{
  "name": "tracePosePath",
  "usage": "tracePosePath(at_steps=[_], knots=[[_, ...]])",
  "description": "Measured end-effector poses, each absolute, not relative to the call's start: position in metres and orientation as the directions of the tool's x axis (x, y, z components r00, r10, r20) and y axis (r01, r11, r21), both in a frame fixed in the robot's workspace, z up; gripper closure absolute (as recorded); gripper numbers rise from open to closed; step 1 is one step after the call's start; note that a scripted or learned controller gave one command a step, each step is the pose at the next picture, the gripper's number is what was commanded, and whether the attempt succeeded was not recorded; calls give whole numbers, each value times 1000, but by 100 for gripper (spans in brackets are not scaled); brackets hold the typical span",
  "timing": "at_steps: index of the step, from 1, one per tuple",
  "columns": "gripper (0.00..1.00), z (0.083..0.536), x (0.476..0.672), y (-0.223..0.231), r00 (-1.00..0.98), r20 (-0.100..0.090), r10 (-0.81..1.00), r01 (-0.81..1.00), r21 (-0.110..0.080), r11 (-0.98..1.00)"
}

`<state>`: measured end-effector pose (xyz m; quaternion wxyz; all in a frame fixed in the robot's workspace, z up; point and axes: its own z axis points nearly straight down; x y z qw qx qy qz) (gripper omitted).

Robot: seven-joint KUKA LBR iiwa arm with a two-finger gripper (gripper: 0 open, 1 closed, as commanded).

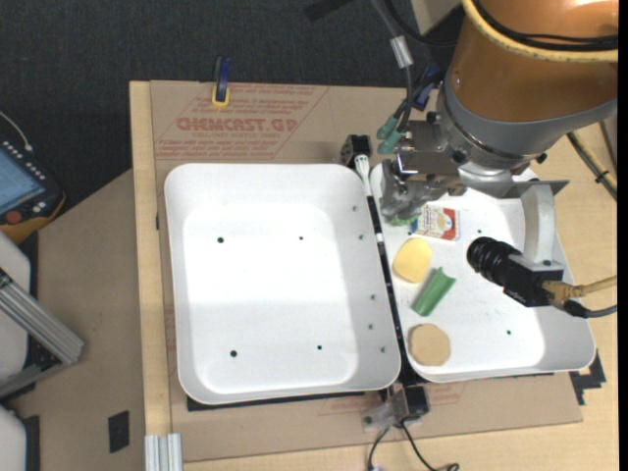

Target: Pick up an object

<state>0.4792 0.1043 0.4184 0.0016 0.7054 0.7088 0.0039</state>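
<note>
Toys lie in the right bin [549, 356]: yellow piece [412, 259], green stick [433, 292], brown disc [429, 343]. Pincer [400, 202] hangs above, ready to grab; open or closed, I cannot tell.

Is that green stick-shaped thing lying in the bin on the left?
No, the green piece lies in the right bin, between a yellow round piece and a tan disc.
</note>
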Motion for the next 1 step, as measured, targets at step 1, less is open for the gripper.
tracePosePath(at_steps=[1], knots=[[100,442,480,117,-2,1,1000,1000,5,2]])
